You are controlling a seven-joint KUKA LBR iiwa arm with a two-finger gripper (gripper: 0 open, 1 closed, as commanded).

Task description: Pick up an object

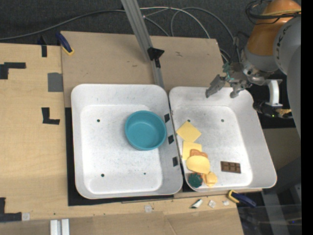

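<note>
Lower right of the frame, in the right bin [254, 146], lie the yellow pieces [194, 153] and a brown block [230, 167]. Higher up, the gripper [223, 89] hovers over the bin's far edge, fingers spread and empty. A blind descent there risks striking the rim.

Arm [293, 38]: we see rounded grey casing.
Band [266, 31]: glossy orange, bulbous, above the wrist.
Gripper [225, 88]: two slim grey fingers [213, 88] on a dark metal wrist block.
Cable: black, beside the wrist.
</note>
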